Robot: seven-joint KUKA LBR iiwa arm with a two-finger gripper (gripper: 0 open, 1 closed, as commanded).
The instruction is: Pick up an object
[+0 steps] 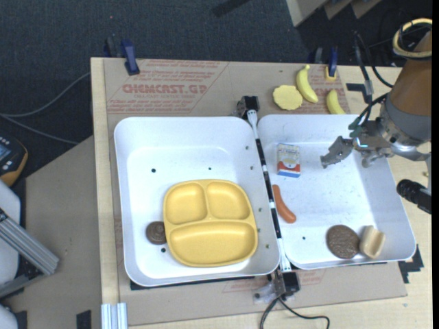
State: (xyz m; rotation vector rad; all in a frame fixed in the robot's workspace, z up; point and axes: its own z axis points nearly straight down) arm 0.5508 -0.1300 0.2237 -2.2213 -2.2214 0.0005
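The gripper hangs over the right bin, and whether it's released or clenched I cannot tell. Just left of it lies a small carton; a hot dog sits nearer the divider

Yellow divided plate in white left bin; white right bin holds orange-red sausage, brown cookie, white-red-blue carton; yellow bananas on tan table.
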